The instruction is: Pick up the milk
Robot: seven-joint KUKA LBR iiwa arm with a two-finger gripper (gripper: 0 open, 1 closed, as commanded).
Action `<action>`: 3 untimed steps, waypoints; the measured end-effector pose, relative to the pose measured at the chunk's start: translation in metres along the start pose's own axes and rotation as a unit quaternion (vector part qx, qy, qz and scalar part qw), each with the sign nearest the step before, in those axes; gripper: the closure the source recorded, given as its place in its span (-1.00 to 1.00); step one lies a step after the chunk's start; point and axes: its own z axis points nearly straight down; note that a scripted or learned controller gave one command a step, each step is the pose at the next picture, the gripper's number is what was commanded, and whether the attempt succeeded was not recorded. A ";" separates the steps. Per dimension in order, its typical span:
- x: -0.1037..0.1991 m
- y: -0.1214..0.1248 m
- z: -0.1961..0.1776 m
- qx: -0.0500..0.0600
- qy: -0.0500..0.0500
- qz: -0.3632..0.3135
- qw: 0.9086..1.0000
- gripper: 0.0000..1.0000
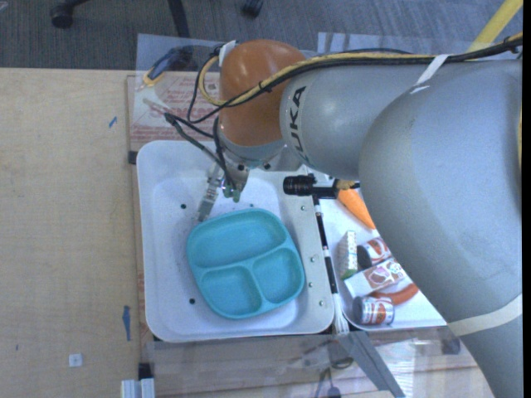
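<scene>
Near end of right bin (415,315): small can (373,310) on its side. Just beyond, touching or nearly so: milk carton (378,274), white with red print, lying flat, partly under the arm (415,148). Farther in the same bin: orange carrot (358,207). In left bin (158,247): blue divided plate (245,262), filling the near half. Just past the plate's far edge: gripper (220,196), low over the bin floor, well apart from the carton. Opening or closure of gripper: cannot tell.
</scene>
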 end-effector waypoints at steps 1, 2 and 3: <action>-0.001 -0.001 -0.010 0.001 0.001 0.001 1.000 1.00; 0.006 -0.002 -0.135 0.009 0.006 0.049 0.999 1.00; 0.064 0.024 -0.151 0.010 0.007 0.136 0.991 1.00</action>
